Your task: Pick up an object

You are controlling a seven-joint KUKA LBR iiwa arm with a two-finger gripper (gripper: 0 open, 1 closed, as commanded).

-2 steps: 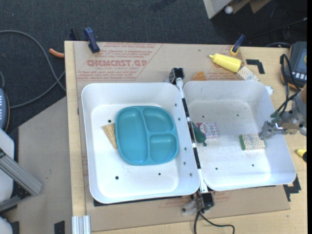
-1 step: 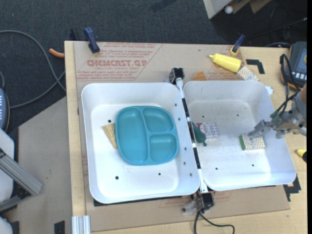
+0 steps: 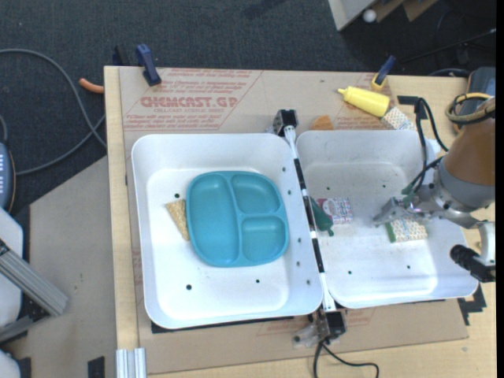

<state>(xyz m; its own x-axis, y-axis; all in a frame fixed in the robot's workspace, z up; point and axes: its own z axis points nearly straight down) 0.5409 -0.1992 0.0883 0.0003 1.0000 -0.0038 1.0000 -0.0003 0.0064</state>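
The right bin [image 3: 370, 286] holds a small pink-and-white packet [image 3: 339, 209] near its left wall, with a green and red item [image 3: 321, 216] beside it. A patterned packet [image 3: 409, 229] lies toward the bin's right side. My gripper [image 3: 391, 212] hangs low over the right bin, just at the upper left edge of the patterned packet, and I cannot make out whether it touches it. The arm's orange band [image 3: 476, 157] rises behind it on the right.
In the left bin [image 3: 157, 290] a teal divided plate [image 3: 236, 217] covers part of a tan cracker [image 3: 178, 213]. A yellow object [image 3: 365, 99] and blue clamps [image 3: 146, 63] sit on the bench behind the bins. A black divider rail [image 3: 305, 211] separates the bins.
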